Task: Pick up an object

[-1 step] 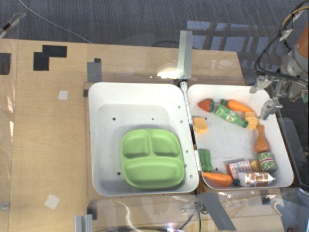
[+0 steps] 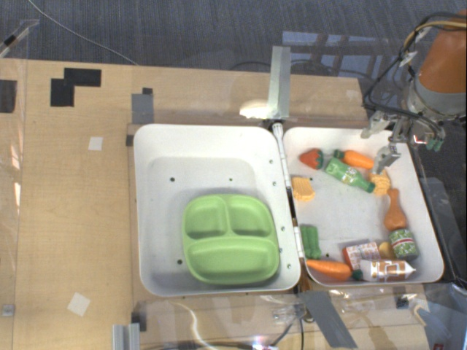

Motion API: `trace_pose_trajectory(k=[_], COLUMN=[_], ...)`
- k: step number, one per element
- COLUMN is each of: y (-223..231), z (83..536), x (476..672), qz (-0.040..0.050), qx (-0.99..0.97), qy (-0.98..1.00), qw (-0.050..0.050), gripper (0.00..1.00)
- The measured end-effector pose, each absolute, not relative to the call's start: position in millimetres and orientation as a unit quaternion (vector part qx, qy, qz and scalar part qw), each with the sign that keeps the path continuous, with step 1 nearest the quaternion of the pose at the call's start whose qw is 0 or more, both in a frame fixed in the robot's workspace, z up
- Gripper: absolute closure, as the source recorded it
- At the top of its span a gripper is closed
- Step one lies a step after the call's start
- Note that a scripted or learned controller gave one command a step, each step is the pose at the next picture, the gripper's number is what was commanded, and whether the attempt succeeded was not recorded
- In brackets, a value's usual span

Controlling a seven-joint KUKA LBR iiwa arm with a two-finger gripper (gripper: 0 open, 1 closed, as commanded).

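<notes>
likely light, stiff plastic, the yellow toy [image 2: 380, 181] lies at the right bin's [image 2: 430, 228] far right, beside the green bottle [image 2: 349, 175]; best pinched across its middle. gripper [image 2: 387, 156] hovers just above; jaw state: cannot tell.

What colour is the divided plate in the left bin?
Light green plastic divided plate, seen in the camera view.

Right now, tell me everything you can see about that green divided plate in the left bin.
The green divided plate is a light green, rounded-square tray that looks like matte plastic. Raised ridges split it into three compartments: two smaller ones toward the far side and one wide one toward the near side. Nothing lies in any of them. It sits flat and right side up on the floor of the left bin, toward the near right corner. Only the bin's floor touches it.
</notes>
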State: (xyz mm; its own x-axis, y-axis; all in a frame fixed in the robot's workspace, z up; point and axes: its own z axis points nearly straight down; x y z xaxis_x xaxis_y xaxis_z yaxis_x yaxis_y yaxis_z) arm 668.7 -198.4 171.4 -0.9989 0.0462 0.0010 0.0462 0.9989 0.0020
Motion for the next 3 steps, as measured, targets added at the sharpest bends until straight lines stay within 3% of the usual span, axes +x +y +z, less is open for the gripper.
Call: trace_pose_trajectory(k=[1,3], y=[-185.1,-155.6], z=[87.9,88.4], x=[667.6,625.1], qz=[0.0005,0.0010], qx=[-0.008,0.007], qy=[-1.000,-1.000], qw=[-0.001,-0.006], gripper=[0.00,0.00])
